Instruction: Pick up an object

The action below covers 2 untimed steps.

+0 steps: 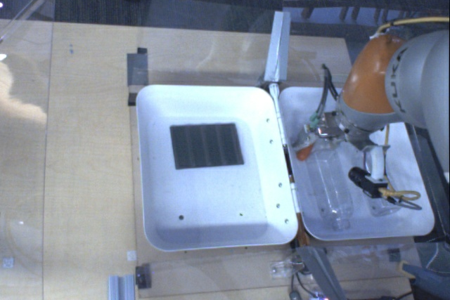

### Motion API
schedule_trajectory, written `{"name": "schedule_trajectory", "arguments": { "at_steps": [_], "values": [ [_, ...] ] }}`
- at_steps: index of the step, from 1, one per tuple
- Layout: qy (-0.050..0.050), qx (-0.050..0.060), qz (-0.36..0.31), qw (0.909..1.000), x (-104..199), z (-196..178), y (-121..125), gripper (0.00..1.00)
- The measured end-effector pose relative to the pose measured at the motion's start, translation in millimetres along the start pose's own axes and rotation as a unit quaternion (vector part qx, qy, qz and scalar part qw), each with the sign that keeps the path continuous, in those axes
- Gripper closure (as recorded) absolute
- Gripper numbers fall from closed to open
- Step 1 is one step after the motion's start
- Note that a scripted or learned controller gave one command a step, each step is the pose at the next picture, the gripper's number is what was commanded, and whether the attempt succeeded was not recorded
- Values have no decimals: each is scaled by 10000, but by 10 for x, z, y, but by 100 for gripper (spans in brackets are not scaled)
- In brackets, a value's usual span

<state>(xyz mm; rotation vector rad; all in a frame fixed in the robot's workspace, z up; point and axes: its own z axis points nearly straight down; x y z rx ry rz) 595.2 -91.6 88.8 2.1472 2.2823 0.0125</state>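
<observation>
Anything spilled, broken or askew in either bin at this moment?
Nothing stands out. A clear bottle lies on its side in the right bin, apparently intact, with no spill around it. A dark ribbed pad lies flat in the left bin.

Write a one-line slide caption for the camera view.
KUKA arm reaches over the right bin, above a clear bottle lying there; a dark ribbed pad lies in the left bin.
</observation>
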Motion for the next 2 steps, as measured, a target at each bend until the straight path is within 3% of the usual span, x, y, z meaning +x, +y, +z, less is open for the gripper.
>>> {"name": "schedule_trajectory", "arguments": {
  "at_steps": [1, 2],
  "values": [
    [-3, -43, -12, 10000, 12, -106, 40, 100],
    [-5, 27, -206, 9998, 24, -1128, 502, 100]
  ]
}}
